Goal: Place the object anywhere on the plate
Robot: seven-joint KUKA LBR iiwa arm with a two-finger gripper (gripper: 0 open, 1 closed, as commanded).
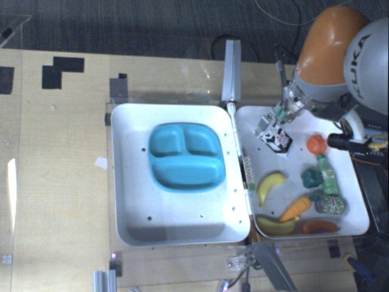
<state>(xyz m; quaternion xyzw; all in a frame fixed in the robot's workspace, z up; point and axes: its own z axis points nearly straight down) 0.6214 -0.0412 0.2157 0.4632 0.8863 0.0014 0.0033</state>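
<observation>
Two shallow white bins sit side by side on the bench: the left bin [127, 181] and the right bin [358, 215], parted by a thin metal rail [231, 72] that runs up from their shared edge. The grey arm [340, 47] with its orange band enters from the upper right and hangs over the far left part of the right bin. A blue divided plate [185, 156] with three compartments lies near the middle of the left bin. The gripper [275, 129] is low over the right bin's upper left area; whether its fingers are apart or together cannot be told. Toy foods crowd the right bin's near half: a yellow banana [269, 186] by the left wall, a second banana [276, 225] at the near edge, a carrot [296, 208] between them, a red pepper [320, 226], a green bottle [327, 178], a teal piece [311, 177] touching it, a can [331, 204], and an orange-red fruit [315, 143] farther back, well apart from the plate.
</observation>
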